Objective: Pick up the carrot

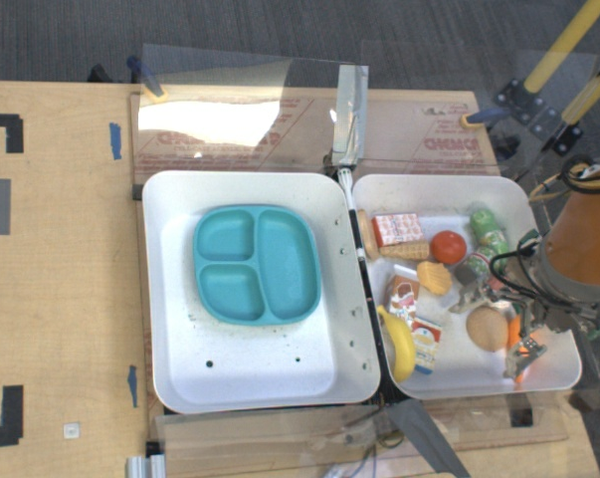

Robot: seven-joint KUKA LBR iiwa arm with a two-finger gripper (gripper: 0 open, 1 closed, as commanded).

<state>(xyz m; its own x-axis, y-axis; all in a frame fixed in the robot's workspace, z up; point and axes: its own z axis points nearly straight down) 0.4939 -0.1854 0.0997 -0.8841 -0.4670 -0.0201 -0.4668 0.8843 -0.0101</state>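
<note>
Arm reaches in low — tool (519,339) over carrot (521,351); grip state unclear.

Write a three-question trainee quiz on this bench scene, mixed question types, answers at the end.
1. True or false: the teal divided plate lies in the right bin.
2. Multiple choice: the banana lies (a) along the right bin's left side, (b) on the teal divided plate, (c) outside both bins.
3. Short answer: where is the gripper relative to the carrot?

Key
1. False: it lies in the left bin.
2. a
3. It is down over the carrot, near the right bin's lower right corner, beside the brown egg-shaped item.
</note>
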